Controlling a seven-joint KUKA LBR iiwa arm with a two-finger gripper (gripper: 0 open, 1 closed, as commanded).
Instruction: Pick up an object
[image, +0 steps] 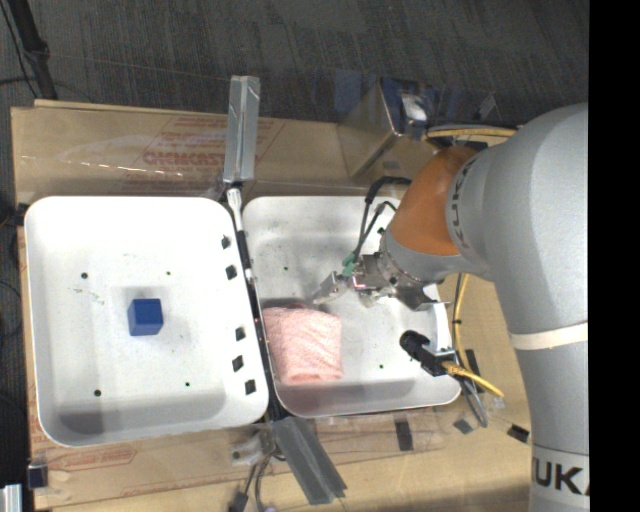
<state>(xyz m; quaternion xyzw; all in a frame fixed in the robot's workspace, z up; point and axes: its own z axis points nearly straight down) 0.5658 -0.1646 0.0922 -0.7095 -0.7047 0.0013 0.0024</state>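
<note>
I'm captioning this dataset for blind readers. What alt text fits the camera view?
A grey robot arm reaches from the right into the right white bin, its claw just above a pink knitted roll lying at the bin's near left. A small blue cube sits alone in the left white bin.

Bright, even overhead light; white bins (60, 240) glare, image slightly soft.

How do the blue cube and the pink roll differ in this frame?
The blue cube is small, solid-coloured and boxy; the pink roll is much larger, pale, soft-looking and rounded. The cube sits alone in the left bin, away from its walls; the roll lies in the right bin against the divider, near the gripper. Neither is held.
</note>
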